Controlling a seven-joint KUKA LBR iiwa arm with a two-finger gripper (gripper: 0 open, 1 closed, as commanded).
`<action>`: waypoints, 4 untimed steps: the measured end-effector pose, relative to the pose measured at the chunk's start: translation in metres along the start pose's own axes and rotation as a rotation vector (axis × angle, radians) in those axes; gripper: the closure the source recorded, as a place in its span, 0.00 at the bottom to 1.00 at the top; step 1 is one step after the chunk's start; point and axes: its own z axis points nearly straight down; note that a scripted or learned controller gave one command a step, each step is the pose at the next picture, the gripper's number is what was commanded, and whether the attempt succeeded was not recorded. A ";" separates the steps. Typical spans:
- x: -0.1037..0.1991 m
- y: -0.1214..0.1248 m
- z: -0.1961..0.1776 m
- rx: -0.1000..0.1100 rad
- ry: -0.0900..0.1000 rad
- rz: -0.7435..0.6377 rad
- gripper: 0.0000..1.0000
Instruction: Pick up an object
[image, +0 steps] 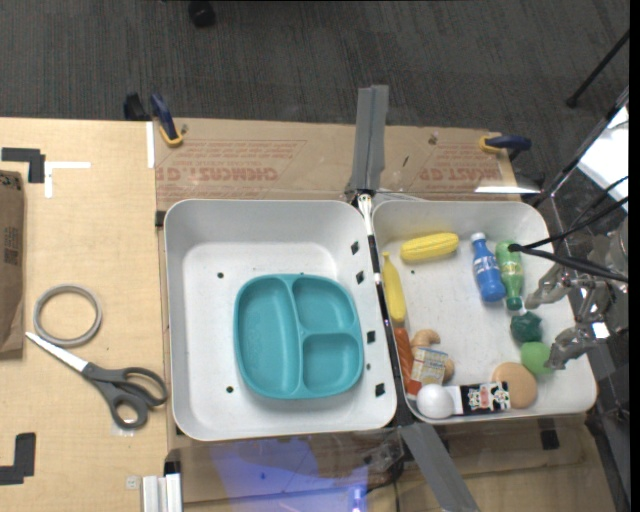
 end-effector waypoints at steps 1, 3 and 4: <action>0.000 -0.015 0.139 0.002 -0.005 -0.028 0.00; -0.072 0.029 0.142 -0.001 0.000 -0.033 0.00; -0.107 0.091 0.142 0.000 -0.002 0.212 0.00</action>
